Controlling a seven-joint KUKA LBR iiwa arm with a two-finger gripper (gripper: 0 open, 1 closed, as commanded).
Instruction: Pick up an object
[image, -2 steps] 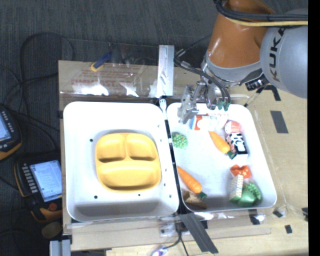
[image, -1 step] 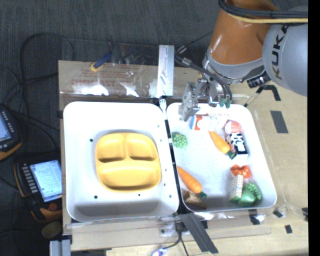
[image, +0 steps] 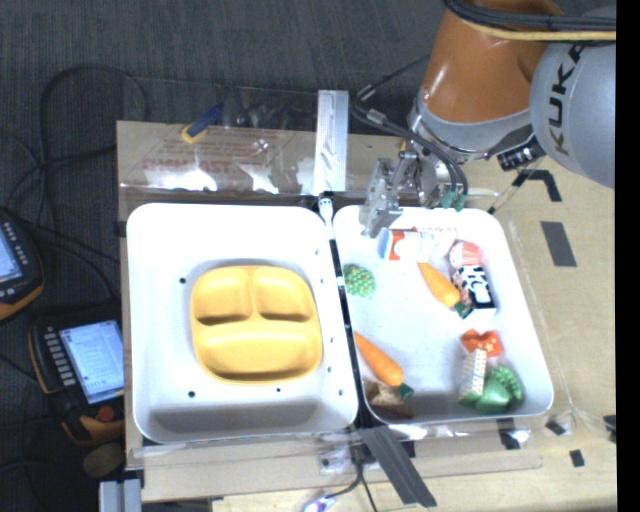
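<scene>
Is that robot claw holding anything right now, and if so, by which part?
Nothing can be seen held. The claw hangs above the back edge of the right bin, and the toys lie loose below it.

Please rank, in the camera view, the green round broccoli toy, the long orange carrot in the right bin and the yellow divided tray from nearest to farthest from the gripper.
From the gripper:
1. Green round broccoli toy, right bin's left edge.
2. Long orange carrot, lower, near the front-left corner.
3. Yellow divided tray, left bin.
</scene>
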